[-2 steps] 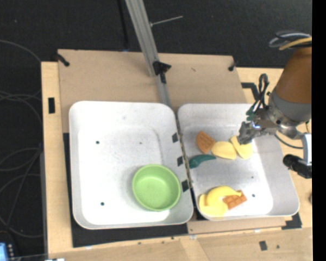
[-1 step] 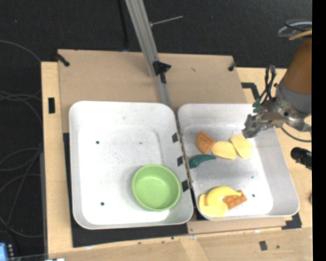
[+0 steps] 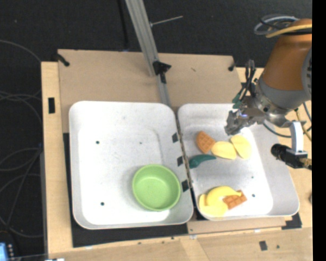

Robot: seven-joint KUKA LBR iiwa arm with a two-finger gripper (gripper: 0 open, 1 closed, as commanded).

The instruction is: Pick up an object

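Now left bin (image 3: 98,124): green bowl (image 3: 156,186). Right bin (image 3: 271,194): yellow/orange pieces (image 3: 224,150). End effector (image 3: 234,123) above, grip state unclear.

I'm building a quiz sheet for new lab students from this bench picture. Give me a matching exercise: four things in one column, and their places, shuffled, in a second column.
Things:
1. green bowl
2. orange waffle piece
3. teal utensil
4. tool

Places:
A. over the right bin's upper part
B. left bin, near its front right corner
C. right bin, by the divider, just below the waffle piece
D. right bin, left of the pale yellow pieces

Pairs: 1-B, 2-D, 3-C, 4-A
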